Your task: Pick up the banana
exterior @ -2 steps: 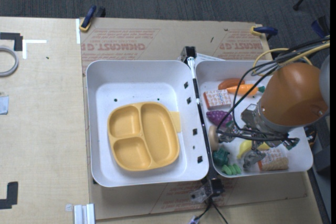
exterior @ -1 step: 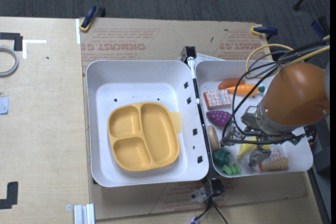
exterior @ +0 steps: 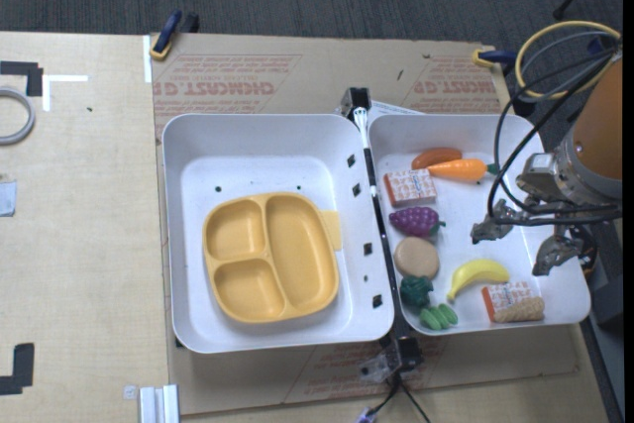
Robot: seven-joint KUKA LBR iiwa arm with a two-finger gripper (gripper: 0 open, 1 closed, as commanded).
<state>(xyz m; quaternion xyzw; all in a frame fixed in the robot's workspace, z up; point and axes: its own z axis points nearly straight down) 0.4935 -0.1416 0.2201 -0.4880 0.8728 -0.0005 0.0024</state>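
Observation:
The yellow banana (exterior: 477,275) lies in the near part of the right bin (exterior: 448,130), curved, between a tan round bun (exterior: 417,258) and a small orange-and-white box (exterior: 513,302). My gripper (exterior: 515,247) hangs over the right side of that bin, just up and to the right of the banana. Its dark fingers (exterior: 485,232) are spread open with nothing between them. The banana is apart from the fingers.
The right bin also holds a carrot (exterior: 458,169), a red sausage (exterior: 436,157), a second small box (exterior: 410,185), purple grapes (exterior: 414,220), broccoli (exterior: 416,290) and a green pod (exterior: 438,316). The left bin (exterior: 248,144) holds a yellow divided plate (exterior: 270,256).

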